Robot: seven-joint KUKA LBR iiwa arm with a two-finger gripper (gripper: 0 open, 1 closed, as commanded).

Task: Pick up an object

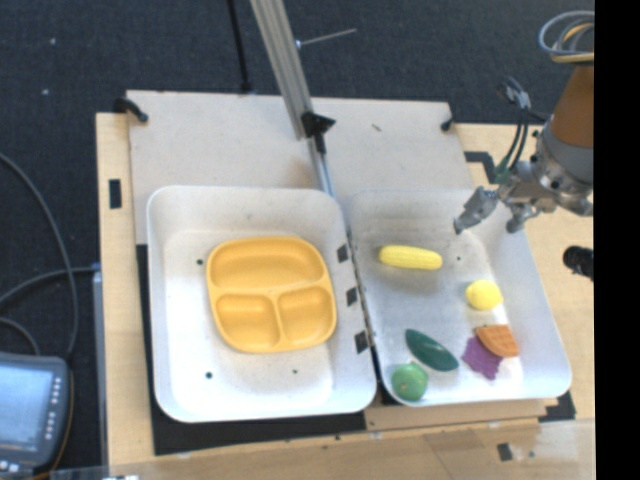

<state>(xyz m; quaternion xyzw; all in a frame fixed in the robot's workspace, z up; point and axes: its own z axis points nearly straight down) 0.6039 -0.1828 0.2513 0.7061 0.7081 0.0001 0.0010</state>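
Arm (cut off at right), tool indistinct

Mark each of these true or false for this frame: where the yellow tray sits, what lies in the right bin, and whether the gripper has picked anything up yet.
1. The yellow divided tray lies in the left bin. True.
2. The yellow corn cob lies in the left bin. False: it lies in the right bin, near its upper part.
3. The gripper holds the small yellow lemon. False: nothing is seen between its fingers, and the lemon rests on the bin floor.
4. The green round fruit sits at the right bin's lower left corner. True.
5. The purple piece lies beside the orange piece. True.
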